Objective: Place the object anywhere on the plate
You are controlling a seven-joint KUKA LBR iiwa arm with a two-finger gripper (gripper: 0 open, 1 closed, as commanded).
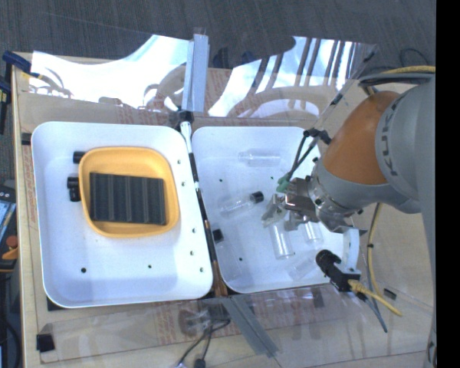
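Note:
A yellow plate with a dark ridged centre lies in the left bin. In the right bin lie see-through plastic pieces: a small clear vial with a black cap, another clear vial farther back, and a clear tube near the front. My gripper hangs low over the right bin, just right of the capped vial and above the clear tube. The wrist hides what lies right under it.
Two small black blocks sit against the plate's left side. A black clip rests by the divider between the bins. The grey and orange arm covers the right bin's right side. Cables trail off its front right corner.

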